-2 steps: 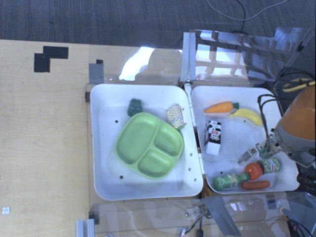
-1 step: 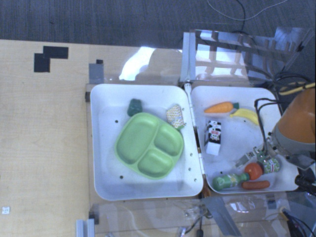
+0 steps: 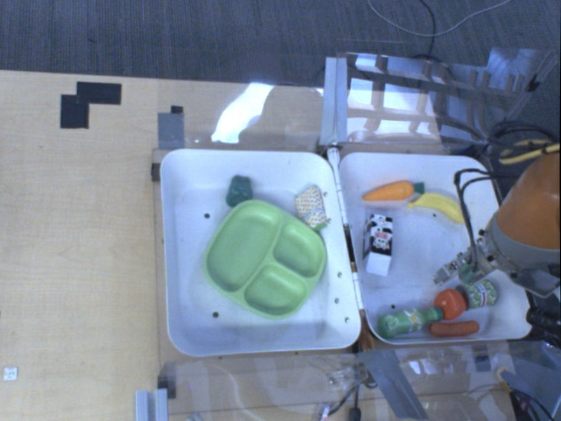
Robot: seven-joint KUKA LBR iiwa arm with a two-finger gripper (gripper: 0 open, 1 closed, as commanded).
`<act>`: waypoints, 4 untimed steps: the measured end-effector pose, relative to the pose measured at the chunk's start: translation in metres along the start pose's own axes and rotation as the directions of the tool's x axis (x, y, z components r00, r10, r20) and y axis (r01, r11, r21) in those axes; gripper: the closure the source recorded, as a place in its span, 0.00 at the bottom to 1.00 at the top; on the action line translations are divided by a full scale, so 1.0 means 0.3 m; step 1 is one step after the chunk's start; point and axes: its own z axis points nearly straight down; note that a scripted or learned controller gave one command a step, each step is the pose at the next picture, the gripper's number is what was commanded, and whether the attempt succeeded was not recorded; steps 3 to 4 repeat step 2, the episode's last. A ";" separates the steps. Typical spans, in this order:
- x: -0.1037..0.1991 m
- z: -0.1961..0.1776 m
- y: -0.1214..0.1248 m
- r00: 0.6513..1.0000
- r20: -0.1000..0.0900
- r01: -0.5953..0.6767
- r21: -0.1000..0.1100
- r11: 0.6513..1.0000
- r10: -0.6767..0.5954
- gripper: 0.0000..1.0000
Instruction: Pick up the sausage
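Sausage (image 3: 454, 328) seemingly against bin (image 3: 351, 235) edge

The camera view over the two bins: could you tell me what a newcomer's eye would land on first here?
Most likely the large light-green divided plastic plate, lying in the middle of the left white bin. Next comes the cluster along the near edge of the right white bin: a small reddish-brown sausage beside a red tomato-like toy. The grey arm's gripper hangs just above them.

Plate (image 3: 263, 266) lies in left bin (image 3: 188, 323); sausage (image 3: 454, 328) lies in right bin (image 3: 412, 235), just before tomato (image 3: 450, 303)
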 end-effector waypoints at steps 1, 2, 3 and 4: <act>0.000 0.000 0.000 1.000 0.000 -0.001 0.000 1.000 0.001 0.00; 0.025 0.039 0.001 0.999 -0.002 0.037 0.006 0.999 -0.037 0.00; 0.025 0.039 0.001 0.999 -0.002 0.037 0.006 0.999 -0.037 0.00; 0.025 0.039 0.001 0.999 -0.002 0.037 0.006 0.999 -0.037 0.00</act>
